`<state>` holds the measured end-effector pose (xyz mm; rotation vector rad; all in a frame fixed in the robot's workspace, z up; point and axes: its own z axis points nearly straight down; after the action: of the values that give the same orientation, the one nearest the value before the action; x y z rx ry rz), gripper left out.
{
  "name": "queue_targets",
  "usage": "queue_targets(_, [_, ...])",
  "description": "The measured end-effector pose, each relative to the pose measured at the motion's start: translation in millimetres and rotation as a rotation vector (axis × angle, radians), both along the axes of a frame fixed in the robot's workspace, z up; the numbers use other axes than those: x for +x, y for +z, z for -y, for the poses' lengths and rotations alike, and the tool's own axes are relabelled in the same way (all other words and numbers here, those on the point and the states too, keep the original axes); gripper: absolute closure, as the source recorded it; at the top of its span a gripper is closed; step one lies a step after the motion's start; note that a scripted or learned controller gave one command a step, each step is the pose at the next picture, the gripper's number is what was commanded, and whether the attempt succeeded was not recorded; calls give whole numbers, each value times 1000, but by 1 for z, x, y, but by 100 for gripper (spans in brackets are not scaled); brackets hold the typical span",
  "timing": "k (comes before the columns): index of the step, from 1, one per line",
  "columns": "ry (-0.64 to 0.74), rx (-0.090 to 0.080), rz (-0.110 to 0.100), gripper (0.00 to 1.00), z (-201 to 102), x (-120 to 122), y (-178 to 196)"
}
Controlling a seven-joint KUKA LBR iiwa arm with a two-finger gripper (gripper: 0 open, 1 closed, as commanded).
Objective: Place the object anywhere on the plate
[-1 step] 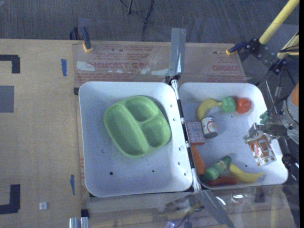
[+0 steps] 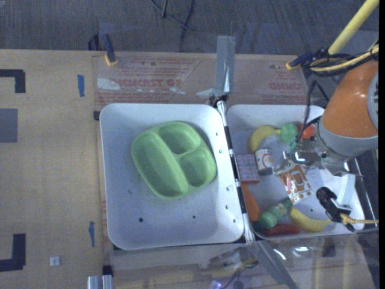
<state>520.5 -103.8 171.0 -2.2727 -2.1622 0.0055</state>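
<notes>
Gripper (image 2: 299, 156) of mine hangs low over the right bin (image 2: 240, 116), near its middle, with my orange-banded wrist (image 2: 352, 104) above the bin's right edge; whether it is apart, together or clamped on anything I cannot tell, as my own arm hides that part. Just beneath it lie a small can (image 2: 263, 159) and a printed red-and-white packet (image 2: 297, 183). Toward the bin's far edge sit a yellow banana (image 2: 260, 136) and a green item (image 2: 289, 130). Along the near edge lie a second banana (image 2: 308, 220), a green bottle (image 2: 274, 212), something red (image 2: 283, 229) and an orange carrot-like piece (image 2: 251, 205) by the left wall. The green divided plate (image 2: 173, 159) rests in the left bin (image 2: 120, 215), nearer its far right corner, three compartments up.
</notes>
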Motion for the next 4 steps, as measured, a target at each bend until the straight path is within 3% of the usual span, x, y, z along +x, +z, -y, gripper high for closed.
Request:
queue_targets(1, [86, -1, 2, 100, -52, 55, 11])
queue_targets(2, [-32, -3, 3, 100, -44, 78, 11])
queue_targets(3, [0, -3, 3, 100, -90, 89, 15])
queue_targets(4, [316, -1, 5, 100, -169, 99, 11])
